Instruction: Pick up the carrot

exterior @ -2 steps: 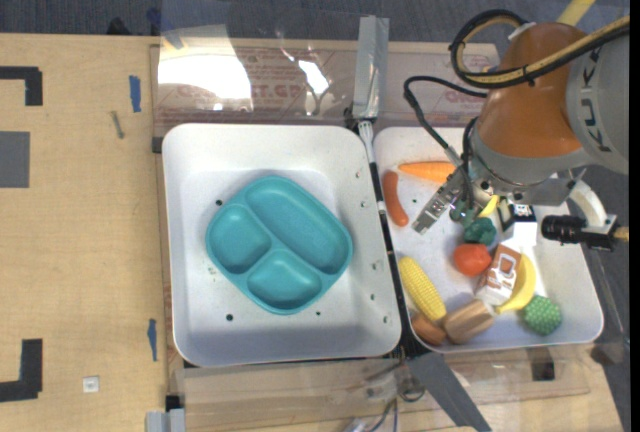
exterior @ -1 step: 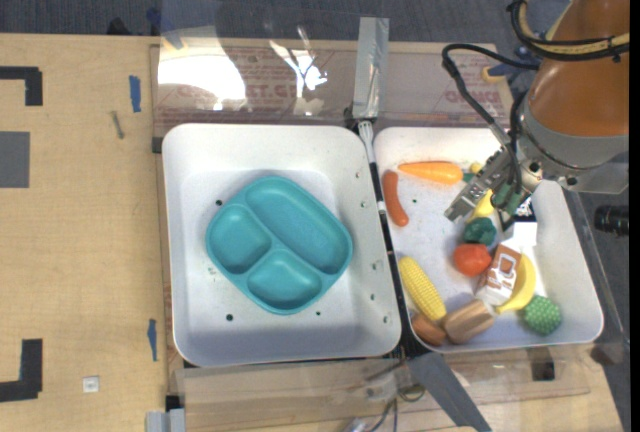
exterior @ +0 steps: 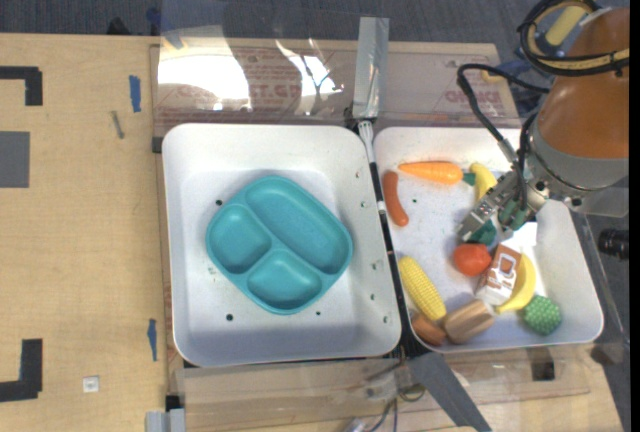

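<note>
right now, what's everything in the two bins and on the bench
white shallow bins: 2, side by side on bench
teal divided plastic plate: 1, left bin
orange toy carrot: 1, right bin, far edge
red-orange toy chili: 1, right bin, left wall
yellow corn cob: 1, right bin, near left
red tomato: 1, right bin, centre
yellow banana: 1, right bin, near right
green bumpy toy: 1, near right corner
gripper: 1, grey, above tomato

Two white bins, arm over the right one

The gripper (exterior: 487, 218) hangs above a tomato (exterior: 472, 259) in the right bin (exterior: 590, 305); the carrot (exterior: 431, 172) lies near its far rim, a teal plate (exterior: 279, 242) in the left bin (exterior: 190, 220).
</note>
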Controlling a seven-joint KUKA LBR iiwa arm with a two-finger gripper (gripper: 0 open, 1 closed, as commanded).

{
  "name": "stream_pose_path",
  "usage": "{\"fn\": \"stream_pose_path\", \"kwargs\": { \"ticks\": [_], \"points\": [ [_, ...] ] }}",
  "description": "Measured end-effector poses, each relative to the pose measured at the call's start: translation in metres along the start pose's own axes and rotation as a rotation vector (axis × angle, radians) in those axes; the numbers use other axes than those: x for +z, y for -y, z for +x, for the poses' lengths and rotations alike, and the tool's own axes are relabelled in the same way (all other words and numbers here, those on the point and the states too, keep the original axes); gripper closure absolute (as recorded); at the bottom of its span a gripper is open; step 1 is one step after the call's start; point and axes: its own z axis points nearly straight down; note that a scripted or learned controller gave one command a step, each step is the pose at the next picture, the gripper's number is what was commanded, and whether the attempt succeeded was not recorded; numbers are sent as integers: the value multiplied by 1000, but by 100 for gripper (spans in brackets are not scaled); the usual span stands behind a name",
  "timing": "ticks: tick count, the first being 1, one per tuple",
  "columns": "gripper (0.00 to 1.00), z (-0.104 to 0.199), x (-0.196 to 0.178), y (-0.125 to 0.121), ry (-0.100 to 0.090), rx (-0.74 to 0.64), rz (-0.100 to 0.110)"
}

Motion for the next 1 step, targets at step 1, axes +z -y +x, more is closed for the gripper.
{"fn": "stream_pose_path", "kwargs": {
  "ticks": [1],
  "points": [
    [100, -24, 16, 17, -1, 27, 2]
  ]
}}
